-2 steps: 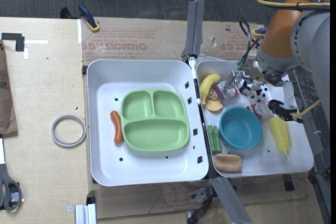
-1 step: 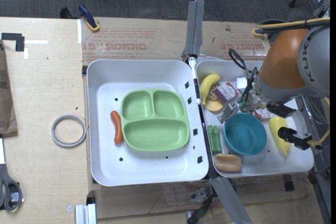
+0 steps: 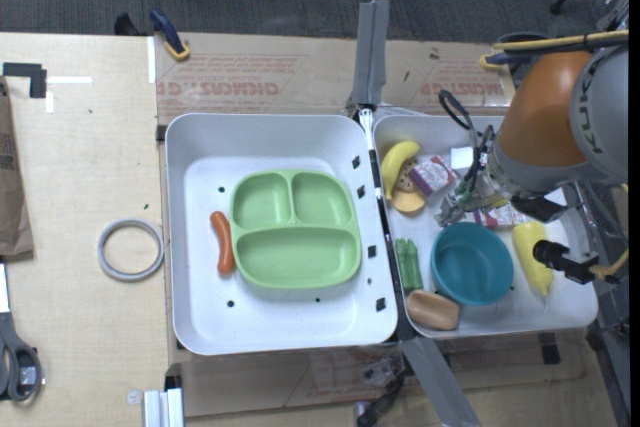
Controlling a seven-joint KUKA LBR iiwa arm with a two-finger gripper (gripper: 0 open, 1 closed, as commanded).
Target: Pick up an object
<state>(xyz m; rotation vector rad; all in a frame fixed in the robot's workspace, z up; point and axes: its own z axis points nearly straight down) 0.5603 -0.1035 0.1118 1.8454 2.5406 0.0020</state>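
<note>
My gripper (image 3: 466,200) reaches down into the right bin (image 3: 570,315), just above the rim of a blue bowl (image 3: 472,263); its tips sit among small packets (image 3: 432,175) and clutter there. A yellow banana (image 3: 397,163) lies at the bin's left, with a tan slice (image 3: 408,202) below it. A green pod (image 3: 407,263) and a brown bread roll (image 3: 433,310) lie along the lower left. Another yellow fruit (image 3: 531,255) rests right of the bowl. The left bin (image 3: 190,245) holds a green divided plate (image 3: 295,228) and an orange sausage (image 3: 223,241).
A grey divider post (image 3: 371,50) rises between the bins at the back. On the bench to the left lie a grey tape ring (image 3: 130,248), a brown bag (image 3: 12,185) and scissors (image 3: 18,367). A blue clamp (image 3: 169,33) sits at the back.
</note>
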